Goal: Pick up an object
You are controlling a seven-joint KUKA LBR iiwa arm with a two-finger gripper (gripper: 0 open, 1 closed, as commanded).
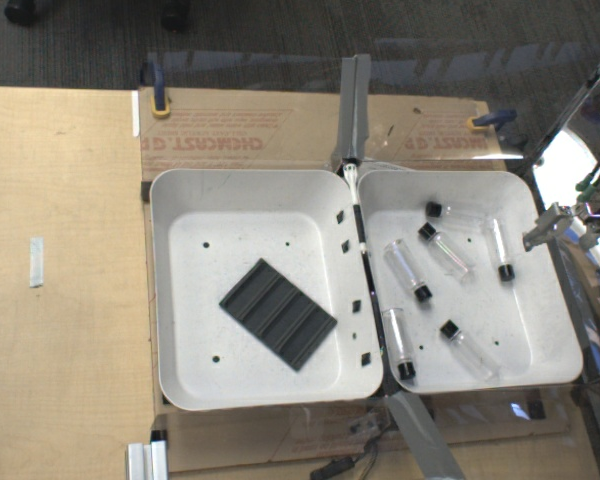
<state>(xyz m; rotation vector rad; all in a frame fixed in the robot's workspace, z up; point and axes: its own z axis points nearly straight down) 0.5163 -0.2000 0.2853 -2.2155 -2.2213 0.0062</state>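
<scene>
The right bin (550, 313) holds several clear vials with black caps. One vial (442, 249) lies near the middle, another vial (500, 247) further right, and a third vial (398, 340) along the left wall. A dark grey ribbed slab (278, 314) lies flat and askew in the left bin (180, 268). My gripper (546, 229) hangs at the right rim of the right bin, a little right of the nearest vial and apart from it. Most of the arm is cut off by the frame's right edge.
A grey divider bar (354, 108) runs back from the gap between the bins. Cardboard (240, 133) lies behind them with clamps at its corners. A wooden bench top (60, 268) extends to the left, with a small white strip (36, 263) on it.
</scene>
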